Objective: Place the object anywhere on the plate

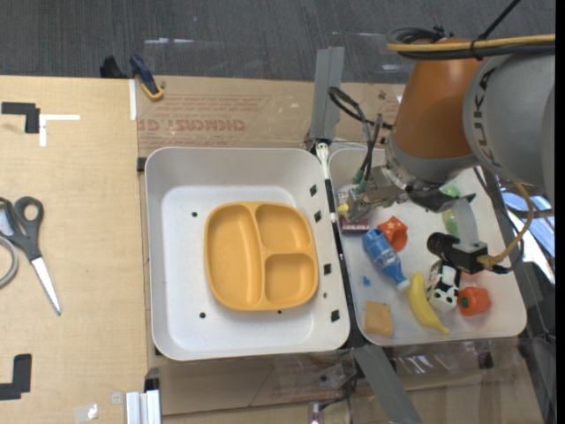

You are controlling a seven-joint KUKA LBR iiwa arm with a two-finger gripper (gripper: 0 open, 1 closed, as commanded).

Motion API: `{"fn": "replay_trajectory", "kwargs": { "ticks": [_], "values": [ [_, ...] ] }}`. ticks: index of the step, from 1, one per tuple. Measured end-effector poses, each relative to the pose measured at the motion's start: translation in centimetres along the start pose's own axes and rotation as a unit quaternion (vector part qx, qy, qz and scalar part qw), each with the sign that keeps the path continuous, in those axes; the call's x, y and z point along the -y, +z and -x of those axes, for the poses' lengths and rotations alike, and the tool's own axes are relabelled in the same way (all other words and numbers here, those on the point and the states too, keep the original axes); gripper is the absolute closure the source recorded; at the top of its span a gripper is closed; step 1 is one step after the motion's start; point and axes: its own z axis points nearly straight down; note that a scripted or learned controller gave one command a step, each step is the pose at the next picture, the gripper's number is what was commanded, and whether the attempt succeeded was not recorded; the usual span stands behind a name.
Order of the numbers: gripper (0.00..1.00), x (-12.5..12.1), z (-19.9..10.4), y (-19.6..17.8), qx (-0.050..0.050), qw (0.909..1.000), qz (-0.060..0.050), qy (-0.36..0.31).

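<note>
The plate [261, 256], a yellow one with three compartments, lies in the middle of the left bin [168, 237] with nothing on it. The gripper [366, 197] hangs over the far left corner of the right bin [503, 325], just right of the wall between the bins; whether it is spread or pinching anything cannot be told, as the wrist hides it. The loose things lie toward the camera from the gripper: a blue bottle [384, 254] nearest, its long axis slanting away to the near right, an orange block [394, 233] beside it, then a banana [424, 303]. Which one is meant is unclear. The plate lies to the gripper's left, across the wall.
</note>
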Motion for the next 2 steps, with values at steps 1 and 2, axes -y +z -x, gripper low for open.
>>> {"fn": "replay_trajectory", "kwargs": {
  "ticks": [1, 2],
  "values": [
    [1.00, -0.4, -5.5, 1.0, 0.000, 0.9999, 0.000, 0.013],
    [1.00, 0.5, -12.1, -4.5, 0.000, 0.9976, 0.002, -0.069]
  ]
}}
